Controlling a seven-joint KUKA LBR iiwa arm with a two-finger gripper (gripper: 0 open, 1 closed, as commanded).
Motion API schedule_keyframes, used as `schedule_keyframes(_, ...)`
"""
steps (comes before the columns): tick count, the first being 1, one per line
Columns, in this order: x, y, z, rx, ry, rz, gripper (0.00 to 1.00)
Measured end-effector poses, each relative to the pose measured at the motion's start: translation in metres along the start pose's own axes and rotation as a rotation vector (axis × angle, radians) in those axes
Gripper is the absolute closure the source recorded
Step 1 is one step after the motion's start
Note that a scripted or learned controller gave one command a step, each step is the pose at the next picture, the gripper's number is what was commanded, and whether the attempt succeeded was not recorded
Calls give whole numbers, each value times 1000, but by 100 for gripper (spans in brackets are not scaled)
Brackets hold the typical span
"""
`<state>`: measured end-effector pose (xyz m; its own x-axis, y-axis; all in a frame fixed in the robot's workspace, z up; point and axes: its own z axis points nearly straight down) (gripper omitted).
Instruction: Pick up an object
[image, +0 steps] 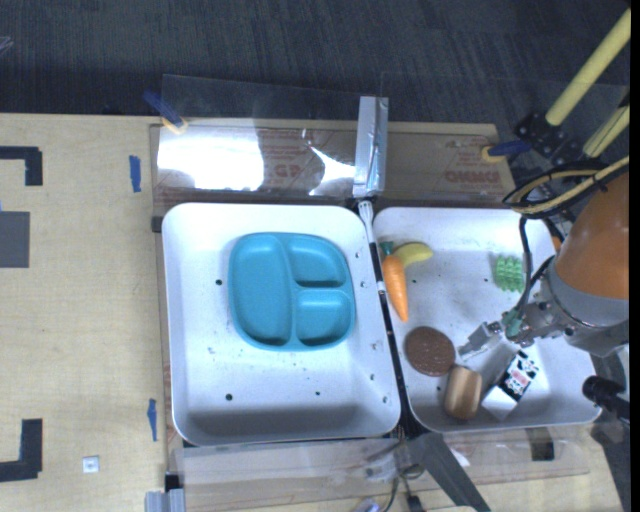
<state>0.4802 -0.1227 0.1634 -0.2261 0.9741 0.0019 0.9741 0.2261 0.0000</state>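
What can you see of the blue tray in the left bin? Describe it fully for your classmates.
The blue tray is a rounded rectangle of smooth, plastic-looking turquoise. Raised ridges split it into three compartments: one long one on the left and two smaller ones stacked on the right. All three look bare. It lies flat, right way up, near the middle of the left bin, resting on the bin's white floor. Nothing else touches it.

The two shallow white plastic bins (200, 380) are looking smooth and slightly glossy, and the blue divided plastic tray (292, 290) is showing a matt sheen. The pale wooden bench top (75, 330) is appearing matt, while the clear plastic sheet (260, 150) along the bins' far edge is catching glare.
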Motion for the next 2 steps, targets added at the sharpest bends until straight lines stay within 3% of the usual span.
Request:
schedule_keyframes(1,-14,78,56,2,-1,71,0)
schedule_keyframes(2,-19,81,76,-3,-2,53,0)
